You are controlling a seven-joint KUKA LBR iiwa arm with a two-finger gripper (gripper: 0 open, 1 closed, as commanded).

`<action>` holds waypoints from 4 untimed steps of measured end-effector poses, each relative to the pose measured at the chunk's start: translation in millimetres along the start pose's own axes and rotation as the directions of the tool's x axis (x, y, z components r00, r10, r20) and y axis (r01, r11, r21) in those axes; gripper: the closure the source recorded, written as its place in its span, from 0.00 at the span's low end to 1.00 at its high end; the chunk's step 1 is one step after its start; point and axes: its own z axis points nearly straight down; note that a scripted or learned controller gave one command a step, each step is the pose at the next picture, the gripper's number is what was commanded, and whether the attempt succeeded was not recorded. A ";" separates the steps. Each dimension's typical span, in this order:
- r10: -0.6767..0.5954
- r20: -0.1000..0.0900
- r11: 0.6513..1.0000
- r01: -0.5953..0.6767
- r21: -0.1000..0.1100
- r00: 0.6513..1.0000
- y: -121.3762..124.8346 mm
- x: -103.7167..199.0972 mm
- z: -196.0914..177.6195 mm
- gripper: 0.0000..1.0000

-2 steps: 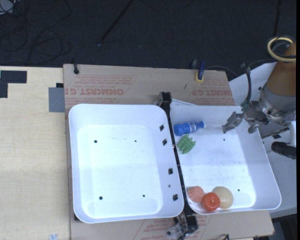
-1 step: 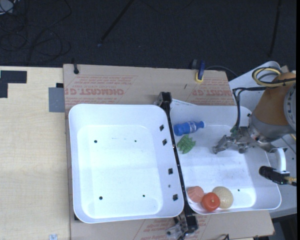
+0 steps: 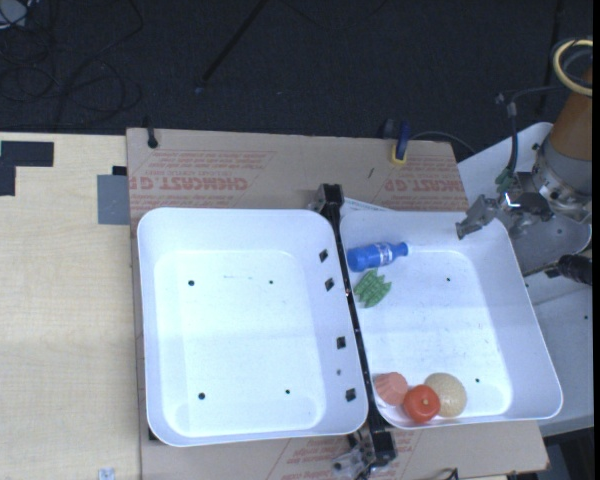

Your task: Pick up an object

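White plastic makes up the two bins that sit side by side on the tabletop (image 3: 60,298). The left bin (image 3: 170,243) and the right bin (image 3: 530,348) touch along a black strip in the middle.

In the right bin, a blue bottle (image 3: 376,256) lies on its side at about 11 o'clock, close to the middle strip. Just below it sits a small green leafy thing (image 3: 372,290), near the bottle but not touching it. At about 6 o'clock in the same bin, three round things huddle together by the front wall: a pink one (image 3: 389,386) on the left, a red one (image 3: 421,403) in the middle, and a pale tan one (image 3: 446,393) on the right. They seem to touch each other.

The gripper (image 3: 485,213) hangs at about 2 o'clock, over the far right corner of the right bin. It is well apart from the bottle and all the other things. I cannot tell if it is spread apart or closed. Nothing is seen in it.

Brown cardboard (image 3: 230,173) with red letters lies under both bins.
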 end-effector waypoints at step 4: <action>0.000 0.000 1.000 0.000 0.001 1.000 -12.8 0.1 -1.0 0.00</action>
